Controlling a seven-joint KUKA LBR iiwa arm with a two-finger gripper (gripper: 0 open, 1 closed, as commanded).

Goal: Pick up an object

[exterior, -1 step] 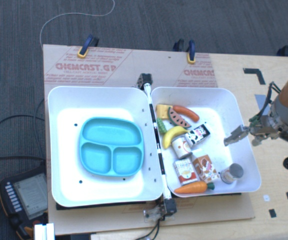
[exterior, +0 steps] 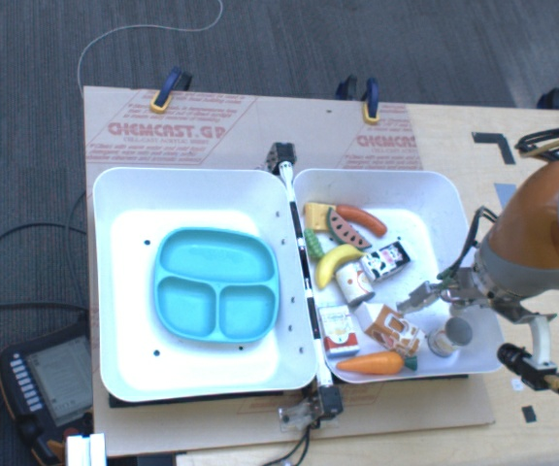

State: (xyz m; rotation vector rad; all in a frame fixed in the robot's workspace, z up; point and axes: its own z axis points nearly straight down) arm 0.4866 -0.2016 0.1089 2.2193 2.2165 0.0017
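Tool point(exterior: 423, 297) is positioned low over the right bin point(exterior: 435, 187), near an orange carton point(exterior: 394, 329); grip state cannot be told.

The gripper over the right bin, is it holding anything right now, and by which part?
Nothing is held: the gripper hangs open above the orange carton.

Even, bright overhead light; no harsh glare. White bins point(exterior: 260, 187) near overexposed, inner walls washed out. Soft short shadows under the blue tray point(exterior: 218, 284) and beside the toy food. Image low-resolution, slightly soft throughout; arm point(exterior: 530, 236) mildly blurred at right
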